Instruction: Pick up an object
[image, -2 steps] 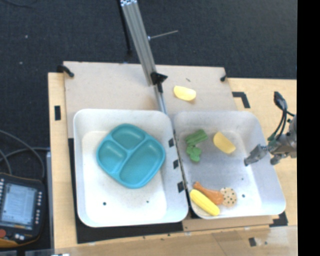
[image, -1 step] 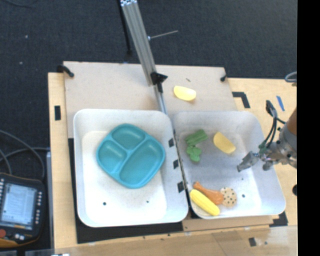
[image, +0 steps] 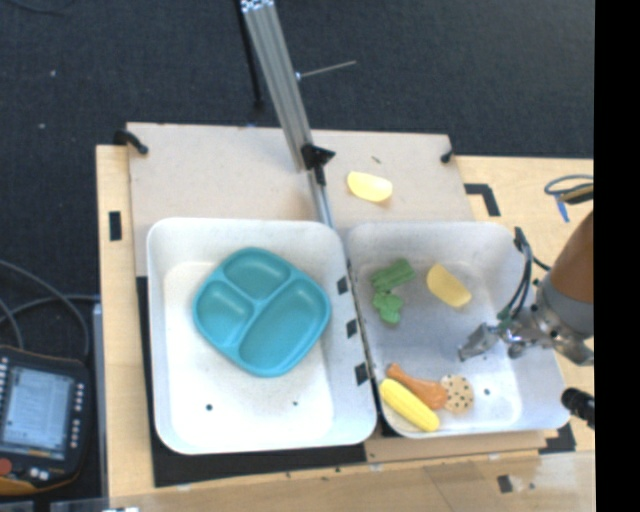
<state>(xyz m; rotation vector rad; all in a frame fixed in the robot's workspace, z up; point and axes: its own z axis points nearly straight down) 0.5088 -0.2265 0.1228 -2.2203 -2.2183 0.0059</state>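
On the left of the worktop (image: 120, 300) sits the shallow white left-hand bin (image: 175, 400), and in it lies a turquoise plastic divided plate (image: 262, 311), flat, with nothing on it. Beyond the bins, on the bare board, a pale yellow rounded piece of toy food (image: 369, 187) lies well apart from everything else.

The shallow white right-hand bin (image: 500, 400) holds the likely candidates. Toward its left wall are green plastic toy vegetable pieces (image: 390, 290), clustered and touching one another. Just right of them, nearer the far wall, is a yellow oval toy lemon-like piece (image: 449, 286), its long axis running diagonally. Along the near wall lie a yellow plastic corn cob (image: 408, 405), an orange toy carrot-like piece (image: 418, 386) touching it, and a round speckled tan cookie (image: 458, 393) just beside the carrot's end.

The grey two-finger gripper (image: 480, 343) reaches in from the right and hangs over bare bin floor, between the yellow oval and the cookie. Nothing is between its fingers; whether they are spread or pressed together I cannot tell from this slant.

The cookie seems the nearest thing, lying toward the near wall and slightly left of the fingers. The yellow oval lies about as near toward the far-left. Either calls for a short shift before descending.
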